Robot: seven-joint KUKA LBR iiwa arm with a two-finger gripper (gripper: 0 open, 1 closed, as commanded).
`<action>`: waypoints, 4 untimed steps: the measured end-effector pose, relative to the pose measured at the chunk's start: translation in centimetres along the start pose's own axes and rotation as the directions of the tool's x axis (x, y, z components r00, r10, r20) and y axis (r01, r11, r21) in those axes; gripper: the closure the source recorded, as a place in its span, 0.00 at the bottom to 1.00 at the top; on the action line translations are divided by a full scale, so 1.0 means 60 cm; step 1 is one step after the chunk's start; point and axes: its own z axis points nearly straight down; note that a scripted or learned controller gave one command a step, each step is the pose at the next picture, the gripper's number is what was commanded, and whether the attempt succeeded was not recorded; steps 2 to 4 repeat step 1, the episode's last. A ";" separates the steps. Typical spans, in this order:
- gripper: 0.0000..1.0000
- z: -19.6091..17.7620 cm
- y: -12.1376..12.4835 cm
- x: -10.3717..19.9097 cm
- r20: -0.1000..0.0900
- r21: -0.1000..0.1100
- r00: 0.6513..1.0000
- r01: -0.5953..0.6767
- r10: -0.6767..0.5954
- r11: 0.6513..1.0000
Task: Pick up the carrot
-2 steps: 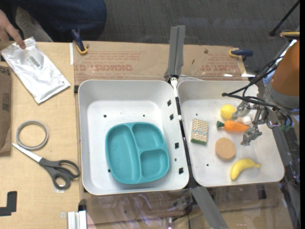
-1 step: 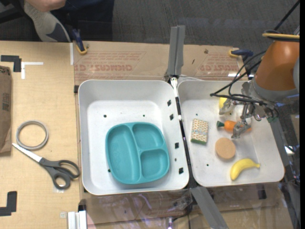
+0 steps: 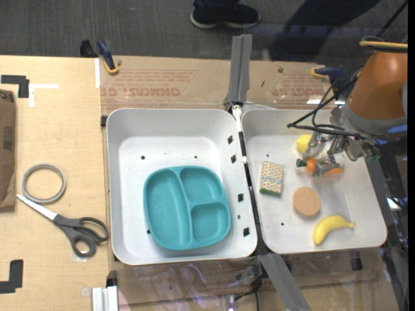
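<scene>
Carrot (image 3: 316, 166) lies at two o'clock in the right bin (image 3: 363, 235), under the gripper (image 3: 326, 153), whose grip I cannot tell. Probably light, stiff, smooth; grasp mid-body.

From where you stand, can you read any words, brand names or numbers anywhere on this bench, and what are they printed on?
Red lettering on the cardboard sheet behind the left bin: upside down from this camera and too blurred to read.
More red lettering on the cardboard behind the right bin: also too blurred to read.
The patterned packet in the right bin: no print can be made out.
No numbers or signs can be read.
</scene>
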 end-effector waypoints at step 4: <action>1.00 -0.114 0.073 -0.095 -0.003 -0.005 0.997 0.073 -0.073 0.997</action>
